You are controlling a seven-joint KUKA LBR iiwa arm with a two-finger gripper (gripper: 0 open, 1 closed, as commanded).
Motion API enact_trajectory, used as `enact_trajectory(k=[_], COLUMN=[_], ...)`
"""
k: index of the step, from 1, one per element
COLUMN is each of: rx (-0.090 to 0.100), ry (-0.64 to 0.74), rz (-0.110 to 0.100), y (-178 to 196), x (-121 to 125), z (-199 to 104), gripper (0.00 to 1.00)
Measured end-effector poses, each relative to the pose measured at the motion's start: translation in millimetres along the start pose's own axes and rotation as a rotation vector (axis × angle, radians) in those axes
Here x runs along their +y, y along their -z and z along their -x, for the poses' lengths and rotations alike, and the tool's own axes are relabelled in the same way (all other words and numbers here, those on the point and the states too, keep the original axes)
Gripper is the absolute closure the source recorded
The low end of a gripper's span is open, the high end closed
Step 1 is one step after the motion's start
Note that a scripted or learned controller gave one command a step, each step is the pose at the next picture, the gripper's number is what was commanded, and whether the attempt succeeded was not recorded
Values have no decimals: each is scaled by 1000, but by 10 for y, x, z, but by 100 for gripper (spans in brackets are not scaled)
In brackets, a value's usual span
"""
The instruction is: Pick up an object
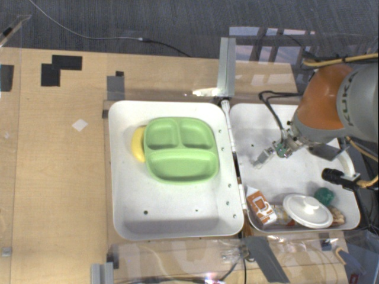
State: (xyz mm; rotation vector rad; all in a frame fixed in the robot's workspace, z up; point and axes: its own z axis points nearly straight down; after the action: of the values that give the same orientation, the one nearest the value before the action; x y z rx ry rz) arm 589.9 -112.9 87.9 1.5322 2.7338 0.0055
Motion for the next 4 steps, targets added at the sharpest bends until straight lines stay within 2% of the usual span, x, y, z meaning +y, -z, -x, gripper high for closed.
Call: enact_trajectory(k=[1,2,3,4], rx=[0,1,0,-1], ry=[16,-98,-98,-29], rz=[2,0,0,0], y=[-6,-10,-10,-8], x=[301,426,426,606], z=[-94,-11,-11,125], gripper=[0,0,0,0])
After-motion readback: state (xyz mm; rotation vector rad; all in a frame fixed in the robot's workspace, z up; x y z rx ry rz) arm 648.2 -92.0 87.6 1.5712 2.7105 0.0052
